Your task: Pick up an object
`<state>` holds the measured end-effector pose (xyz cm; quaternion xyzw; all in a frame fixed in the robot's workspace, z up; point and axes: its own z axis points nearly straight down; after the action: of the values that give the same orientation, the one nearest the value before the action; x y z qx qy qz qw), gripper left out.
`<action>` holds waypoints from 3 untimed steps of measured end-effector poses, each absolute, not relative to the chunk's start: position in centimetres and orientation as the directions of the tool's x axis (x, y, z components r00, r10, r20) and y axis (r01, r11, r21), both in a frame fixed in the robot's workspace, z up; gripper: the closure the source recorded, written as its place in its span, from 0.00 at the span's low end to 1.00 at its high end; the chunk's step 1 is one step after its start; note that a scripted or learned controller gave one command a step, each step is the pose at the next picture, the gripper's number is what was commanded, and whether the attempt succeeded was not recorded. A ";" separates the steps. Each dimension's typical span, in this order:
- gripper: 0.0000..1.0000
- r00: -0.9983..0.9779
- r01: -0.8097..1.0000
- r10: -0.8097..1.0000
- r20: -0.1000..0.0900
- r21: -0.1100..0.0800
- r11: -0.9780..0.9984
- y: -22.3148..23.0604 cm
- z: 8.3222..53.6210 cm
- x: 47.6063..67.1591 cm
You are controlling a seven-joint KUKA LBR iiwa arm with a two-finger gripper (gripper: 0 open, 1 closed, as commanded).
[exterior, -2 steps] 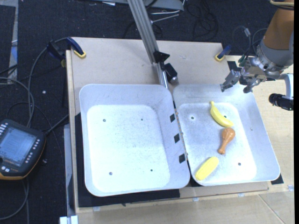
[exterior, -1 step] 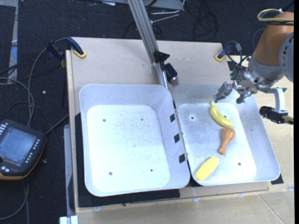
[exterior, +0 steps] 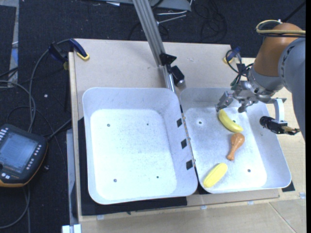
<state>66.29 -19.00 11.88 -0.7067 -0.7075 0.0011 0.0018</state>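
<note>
A yellow corn cob (exterior: 215, 174) is lying nearest the front rim of the right bin (exterior: 272, 177); beyond it, an orange drumstick (exterior: 235, 145) and a banana (exterior: 229, 121) are resting. The end effector (exterior: 234, 102) is hovering just above the banana's far end, its fingers spread and grasping nothing.

We view the scene from one fixed camera mounted high above the pale wooden bench (exterior: 126, 62), looking down at a slant. Both shallow white plastic bins (exterior: 97, 106) fill the frame's middle; dark floor borders its top and left.
</note>
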 end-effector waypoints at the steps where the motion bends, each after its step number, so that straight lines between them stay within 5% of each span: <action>1: 1.00 -0.001 1.000 1.000 -0.001 0.001 0.001 -19.0 13.2 66.4; 3: 1.00 0.000 1.000 1.000 -0.001 0.005 0.000 -18.9 22.9 66.1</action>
<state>66.10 -18.89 22.92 -0.7070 -0.7072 -0.0014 -0.0022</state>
